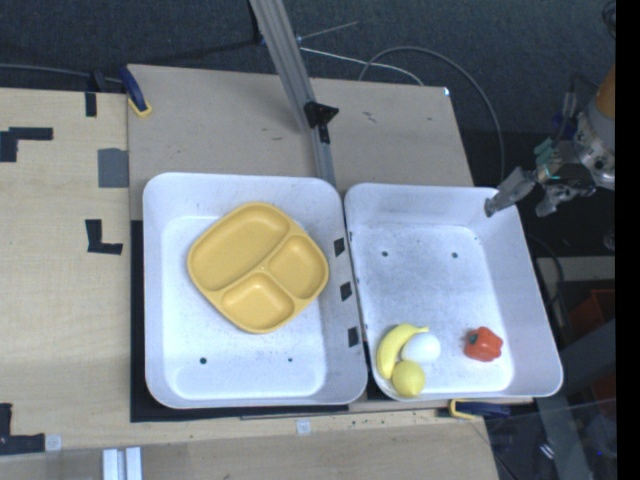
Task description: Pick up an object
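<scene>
At the frame's right edge we see the gripper (522, 196) hovering over the right bin's (450, 208) upper corner, fingers apart, holding nothing.

Banana (397, 342), egg (423, 348), lemon (408, 377), red pepper (483, 344) lie together.

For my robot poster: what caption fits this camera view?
Gripper over the right bin's edge; banana, egg, lemon, red pepper inside.
</scene>
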Robot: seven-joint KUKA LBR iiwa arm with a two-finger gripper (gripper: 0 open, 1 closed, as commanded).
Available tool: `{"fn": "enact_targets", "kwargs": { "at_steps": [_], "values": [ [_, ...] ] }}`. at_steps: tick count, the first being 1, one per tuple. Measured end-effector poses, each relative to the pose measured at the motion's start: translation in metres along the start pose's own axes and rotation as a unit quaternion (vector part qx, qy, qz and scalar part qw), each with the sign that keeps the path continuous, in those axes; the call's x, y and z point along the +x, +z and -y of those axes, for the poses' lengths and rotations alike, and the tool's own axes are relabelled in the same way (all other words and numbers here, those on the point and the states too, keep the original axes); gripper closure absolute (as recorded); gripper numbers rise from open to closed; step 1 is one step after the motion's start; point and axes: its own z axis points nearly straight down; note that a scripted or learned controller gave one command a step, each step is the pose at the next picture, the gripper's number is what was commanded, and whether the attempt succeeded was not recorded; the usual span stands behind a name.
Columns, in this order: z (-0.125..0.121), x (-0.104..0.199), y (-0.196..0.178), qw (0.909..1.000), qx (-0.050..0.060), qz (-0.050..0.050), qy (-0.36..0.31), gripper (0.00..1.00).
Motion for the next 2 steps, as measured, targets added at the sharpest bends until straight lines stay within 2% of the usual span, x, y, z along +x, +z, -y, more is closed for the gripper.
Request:
{"fn": "enact_targets", "kwargs": {
  "at_steps": [1,2],
  "values": [
    [0.0,0.0,0.0,1.0,0.0,0.0,0.0,0.0],
    [-0.005,-0.001,0.063,1.0,0.003,-0.001,0.0,0.0]
  ]
}}
